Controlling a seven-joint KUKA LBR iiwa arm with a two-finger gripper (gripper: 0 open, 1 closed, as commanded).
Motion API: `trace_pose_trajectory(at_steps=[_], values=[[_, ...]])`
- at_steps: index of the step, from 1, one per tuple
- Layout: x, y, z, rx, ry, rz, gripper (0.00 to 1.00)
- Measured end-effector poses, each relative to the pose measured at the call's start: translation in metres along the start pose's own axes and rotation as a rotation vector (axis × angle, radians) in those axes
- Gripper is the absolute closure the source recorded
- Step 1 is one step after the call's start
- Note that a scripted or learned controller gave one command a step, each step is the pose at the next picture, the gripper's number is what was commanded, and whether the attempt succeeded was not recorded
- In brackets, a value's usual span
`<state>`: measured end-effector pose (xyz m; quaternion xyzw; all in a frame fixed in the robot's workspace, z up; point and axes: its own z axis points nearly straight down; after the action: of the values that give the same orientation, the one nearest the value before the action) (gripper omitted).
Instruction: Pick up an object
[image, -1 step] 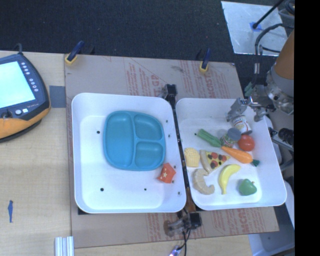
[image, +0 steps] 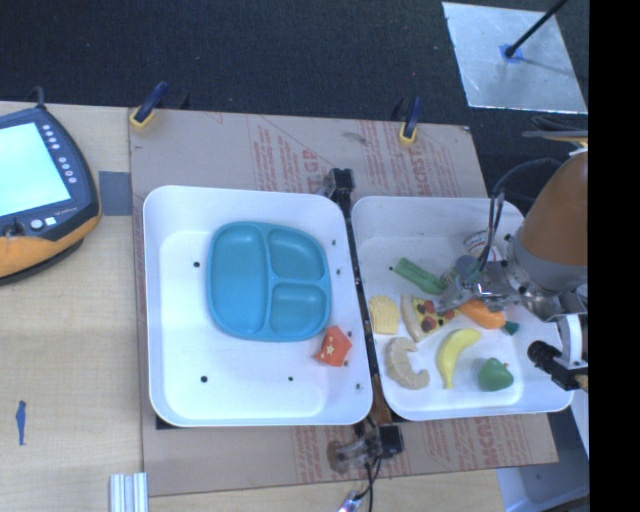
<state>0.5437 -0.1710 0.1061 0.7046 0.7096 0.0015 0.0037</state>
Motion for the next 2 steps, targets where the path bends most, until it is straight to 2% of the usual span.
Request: trace_pose_trajectory(at_steps=[1, 2], values=[[-0.016, 0.103, 0.021, 0.048, 0.006, 0.013, 0.0], [-0.015, 0.106, 0.01, 0.04, 0.005, 0.007, 1.0]])
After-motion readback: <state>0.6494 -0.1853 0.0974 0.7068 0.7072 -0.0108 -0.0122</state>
